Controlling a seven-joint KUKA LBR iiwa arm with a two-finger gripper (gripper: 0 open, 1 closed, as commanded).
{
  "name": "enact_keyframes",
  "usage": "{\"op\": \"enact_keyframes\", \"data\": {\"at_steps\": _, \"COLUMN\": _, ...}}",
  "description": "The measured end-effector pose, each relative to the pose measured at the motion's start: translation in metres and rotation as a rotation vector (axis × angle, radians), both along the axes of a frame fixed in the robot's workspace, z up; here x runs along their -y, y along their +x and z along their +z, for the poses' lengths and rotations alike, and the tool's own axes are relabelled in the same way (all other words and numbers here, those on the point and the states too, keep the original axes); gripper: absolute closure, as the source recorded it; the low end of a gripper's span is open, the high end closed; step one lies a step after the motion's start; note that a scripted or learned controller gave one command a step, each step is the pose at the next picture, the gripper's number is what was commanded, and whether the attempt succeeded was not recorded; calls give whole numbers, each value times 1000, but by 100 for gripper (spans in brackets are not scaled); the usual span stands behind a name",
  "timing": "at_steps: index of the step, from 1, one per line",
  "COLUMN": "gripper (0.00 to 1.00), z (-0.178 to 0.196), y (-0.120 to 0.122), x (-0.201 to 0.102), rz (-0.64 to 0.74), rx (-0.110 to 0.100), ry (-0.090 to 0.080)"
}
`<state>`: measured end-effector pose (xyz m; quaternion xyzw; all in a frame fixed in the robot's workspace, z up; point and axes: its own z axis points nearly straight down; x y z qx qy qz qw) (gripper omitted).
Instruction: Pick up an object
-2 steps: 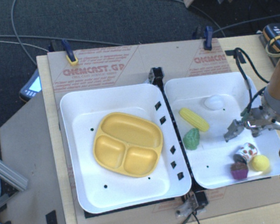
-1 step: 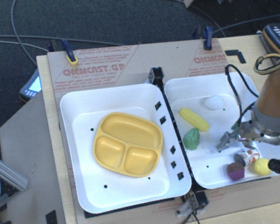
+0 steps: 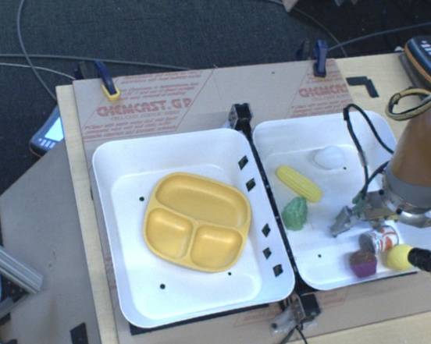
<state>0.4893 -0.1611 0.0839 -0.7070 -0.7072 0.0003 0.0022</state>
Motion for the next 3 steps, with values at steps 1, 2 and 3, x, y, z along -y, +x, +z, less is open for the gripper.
{"op": "enact_keyframes", "data": {"at_steps": 1, "gripper": 100, "z": 12, "y": 1, "x": 0, "rz": -1, "rx": 4, "ry": -1}}
{"op": "enact_keyframes", "data": {"at_steps": 2, "gripper": 100, "z": 64, "y": -6, "x": 7, "rz": -1, "rx": 8, "ry": -5}}
{"op": "enact_keyframes", "data": {"at_steps": 3, "gripper": 100, "z": 127, "y": -8, "x": 9, "rz": 1, "rx": 11, "ry": -5}}
